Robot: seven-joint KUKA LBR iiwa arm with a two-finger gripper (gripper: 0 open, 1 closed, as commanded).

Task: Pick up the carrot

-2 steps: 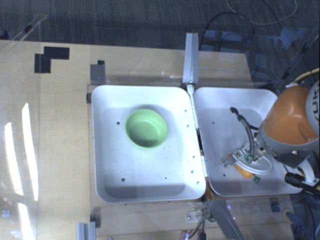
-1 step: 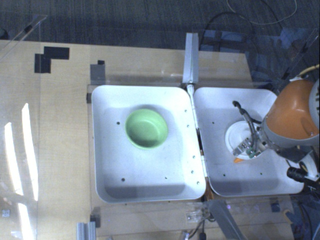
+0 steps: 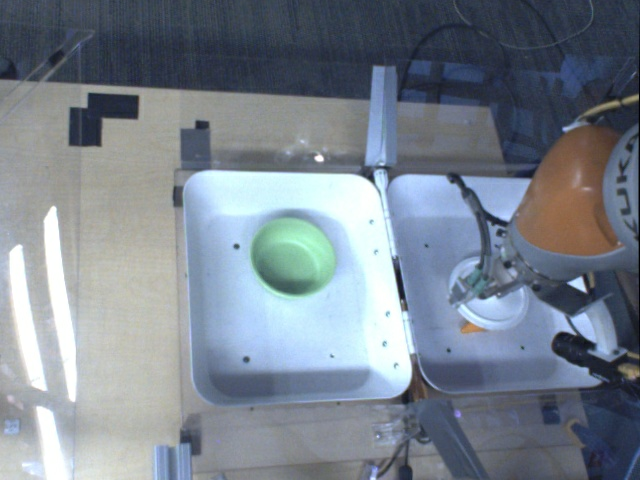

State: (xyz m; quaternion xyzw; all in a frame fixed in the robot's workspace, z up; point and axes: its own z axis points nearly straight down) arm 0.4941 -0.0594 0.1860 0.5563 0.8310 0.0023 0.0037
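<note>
You see a pale wooden surface [image 3: 110, 298] on dark carpet [image 3: 250, 18]; the end effector [image 3: 478, 290] hangs over the carrot [image 3: 470, 326] at three o'clock, grip unreadable.

- Pale wooden bench top [image 3: 100, 298], with glare streaks at its left.
- Dark blue-grey carpet floor [image 3: 250, 28] at the far side.
- Thin looping cable [image 3: 520, 18] far right.

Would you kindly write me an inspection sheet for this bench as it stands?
Surface: two white bins, left bin and right bin, side by side on a wooden bench.
Job's things: carrot, a small orange bit under the wrist in the right bin.
Clutter: green bowl in the left bin.
Grippers: gripper low over the carrot, its flange hiding the fingers.
Cables: black cable along the arm.
Surroundings: dark carpet.
</note>
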